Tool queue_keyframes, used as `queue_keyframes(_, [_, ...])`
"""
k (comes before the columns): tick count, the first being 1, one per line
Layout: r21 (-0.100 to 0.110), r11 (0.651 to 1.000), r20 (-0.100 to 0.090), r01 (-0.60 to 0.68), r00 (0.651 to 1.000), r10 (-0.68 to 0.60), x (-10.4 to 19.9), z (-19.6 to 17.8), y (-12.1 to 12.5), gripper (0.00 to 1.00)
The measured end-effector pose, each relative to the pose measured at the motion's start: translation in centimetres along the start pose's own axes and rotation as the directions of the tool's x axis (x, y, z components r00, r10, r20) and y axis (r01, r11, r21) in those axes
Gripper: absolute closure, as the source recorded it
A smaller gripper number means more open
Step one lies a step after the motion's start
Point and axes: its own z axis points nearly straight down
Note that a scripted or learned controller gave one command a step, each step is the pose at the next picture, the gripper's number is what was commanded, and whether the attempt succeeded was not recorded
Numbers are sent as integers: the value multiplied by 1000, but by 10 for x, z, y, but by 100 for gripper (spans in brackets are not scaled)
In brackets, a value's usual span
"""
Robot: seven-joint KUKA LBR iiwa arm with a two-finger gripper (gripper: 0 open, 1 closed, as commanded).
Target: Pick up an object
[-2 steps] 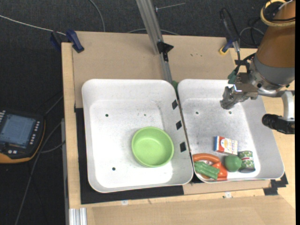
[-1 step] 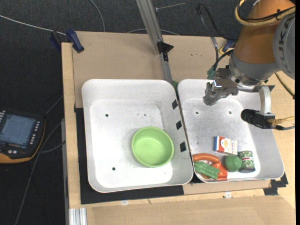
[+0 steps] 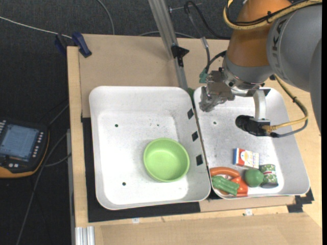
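Far left of the claw, a pendant (image 3: 20, 149) lies on dark carpet (image 3: 30, 86); cables (image 3: 102, 9) trail behind the wooden bench (image 3: 127, 55).

Two white bins (image 3: 102, 111) are sitting side by side, holding one green bowl (image 3: 166, 160), one small carton (image 3: 246, 158), one green ball (image 3: 253, 177), one can (image 3: 269, 174) and one orange-and-green toy (image 3: 227, 182).

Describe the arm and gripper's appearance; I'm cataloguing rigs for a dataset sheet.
The arm is bulky and rounded, grey, with a glossy orange band above the wrist. Yellow and black cables loop beside it. Its gripper is a small grey metal assembly on a silver wrist, with a black cylindrical part on a white bracket alongside.
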Motion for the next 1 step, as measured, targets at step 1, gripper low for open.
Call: queue_keyframes(1, [0, 1000, 0, 0, 1000, 0, 57, 10, 16, 100])
